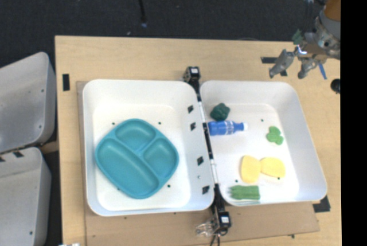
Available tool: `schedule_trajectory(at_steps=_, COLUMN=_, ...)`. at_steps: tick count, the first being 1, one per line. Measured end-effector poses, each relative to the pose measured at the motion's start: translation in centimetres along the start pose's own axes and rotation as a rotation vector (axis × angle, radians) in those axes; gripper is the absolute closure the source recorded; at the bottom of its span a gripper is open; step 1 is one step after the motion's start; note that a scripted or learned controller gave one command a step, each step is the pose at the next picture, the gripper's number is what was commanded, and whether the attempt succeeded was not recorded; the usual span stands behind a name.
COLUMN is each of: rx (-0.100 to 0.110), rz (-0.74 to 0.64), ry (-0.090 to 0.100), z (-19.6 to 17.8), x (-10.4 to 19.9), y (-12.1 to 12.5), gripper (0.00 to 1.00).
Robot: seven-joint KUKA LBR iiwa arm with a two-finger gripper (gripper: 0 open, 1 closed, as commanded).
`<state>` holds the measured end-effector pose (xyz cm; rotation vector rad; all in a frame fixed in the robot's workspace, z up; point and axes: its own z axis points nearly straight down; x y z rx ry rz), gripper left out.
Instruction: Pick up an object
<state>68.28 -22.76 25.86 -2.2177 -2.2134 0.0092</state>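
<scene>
My gripper [293, 66] hangs above the bench beyond the far right corner of the right bin [298, 102], its two fingers spread apart with nothing between them. Inside the right bin lie a dark green lump [220, 110], a blue bottle [225, 128] on its side, a small light green piece [274, 136], a yellow object [262, 168] and a green ridged block [245, 192]. All of these sit well below and to the left of the gripper.
The left bin [103, 96] holds a teal divided plate [136, 157]. A black-clipped divider [203, 141] runs where the two bins meet. White chair-like panels [23, 101] stand at the far left of the bench.
</scene>
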Motion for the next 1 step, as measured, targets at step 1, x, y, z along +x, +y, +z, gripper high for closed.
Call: schedule_trajectory(at_steps=1, rx=-0.011, rz=-0.003, ry=-0.003, z=-0.89, x=0.10, y=0.14, gripper=0.00)
